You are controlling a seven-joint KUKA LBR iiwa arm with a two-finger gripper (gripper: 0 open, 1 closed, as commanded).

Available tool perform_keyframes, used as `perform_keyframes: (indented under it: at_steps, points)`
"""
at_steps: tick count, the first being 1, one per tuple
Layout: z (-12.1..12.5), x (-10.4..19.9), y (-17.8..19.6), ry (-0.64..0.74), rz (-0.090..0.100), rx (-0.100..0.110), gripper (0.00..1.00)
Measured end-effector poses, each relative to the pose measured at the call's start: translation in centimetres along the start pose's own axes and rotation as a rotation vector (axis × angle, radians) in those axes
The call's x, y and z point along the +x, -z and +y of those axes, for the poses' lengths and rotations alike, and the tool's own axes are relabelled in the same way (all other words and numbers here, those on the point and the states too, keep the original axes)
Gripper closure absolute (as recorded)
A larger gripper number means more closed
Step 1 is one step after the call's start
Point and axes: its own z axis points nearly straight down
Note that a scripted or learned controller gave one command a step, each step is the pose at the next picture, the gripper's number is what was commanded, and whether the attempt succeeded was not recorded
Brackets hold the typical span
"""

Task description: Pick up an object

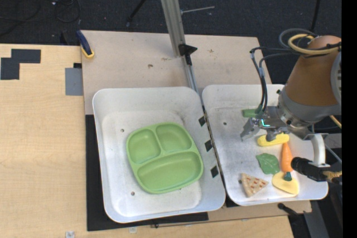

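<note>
My gripper (260, 130) hangs low over the right bin (228, 120), near its middle, with the fingers spread open and nothing between them. A yellow banana-like piece (273, 140) lies just right of and below the fingertips, close to them. Further toward the front of that bin lie an orange carrot (286, 156), a green leaf (268, 163), a pizza slice (254, 184) and a yellow cheese wedge (285, 184). The arm's orange band (313, 72) rises above the bin's right side and hides part of it.
The left bin (111, 114) holds a green divided plate (164, 158). A metal post (172, 14) stands behind the bins. The far and left part of the right bin is bare white floor.
</note>
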Motion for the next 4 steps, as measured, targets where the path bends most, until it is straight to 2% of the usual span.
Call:
perform_keyframes:
  at_steps: [1,3,4]
  points:
    - [0.1,0.0,0.1,0.0,0.0,-0.002,0.0]
    - [0.7,1.2,-9.5,-0.001,0.001,0.004,0.0]
    - [0.8,1.2,-10.8,-0.001,0.001,-0.002,0.0]
